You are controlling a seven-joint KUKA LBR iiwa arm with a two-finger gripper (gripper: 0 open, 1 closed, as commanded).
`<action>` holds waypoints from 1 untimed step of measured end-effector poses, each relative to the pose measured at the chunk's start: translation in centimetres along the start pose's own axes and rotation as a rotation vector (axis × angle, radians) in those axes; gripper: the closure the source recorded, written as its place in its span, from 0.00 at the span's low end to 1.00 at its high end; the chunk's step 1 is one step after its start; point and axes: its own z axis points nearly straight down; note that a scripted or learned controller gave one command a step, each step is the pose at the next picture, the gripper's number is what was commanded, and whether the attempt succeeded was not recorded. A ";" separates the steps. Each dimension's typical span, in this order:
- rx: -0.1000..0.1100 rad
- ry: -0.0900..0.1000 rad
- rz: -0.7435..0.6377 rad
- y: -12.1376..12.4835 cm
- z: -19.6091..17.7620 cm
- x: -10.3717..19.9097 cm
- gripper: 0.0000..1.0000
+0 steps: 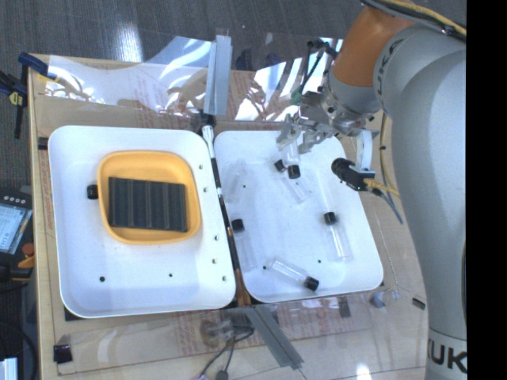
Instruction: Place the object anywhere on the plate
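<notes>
A yellow plate (181,169) with a black ribbed insert (148,203) lies in the left bin (79,275). Several clear vials with black caps lie in the right bin (360,271): one (296,182) near the back, one (336,234) at the right, one (291,273) near the front. My gripper (299,138) hangs over the right bin's back edge, just behind the back vial. It looks open, and I see nothing between its fingers.
A small black piece (93,191) sits in the left bin beside the plate. Another black cap (237,225) lies by the right bin's left wall. Crumpled clear plastic (182,58) lies behind both bins. The arm's grey body (428,172) runs along the right side.
</notes>
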 end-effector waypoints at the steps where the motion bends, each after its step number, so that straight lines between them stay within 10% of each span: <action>1: 0.002 -0.001 -0.211 -3.9 2.5 2.0 1.00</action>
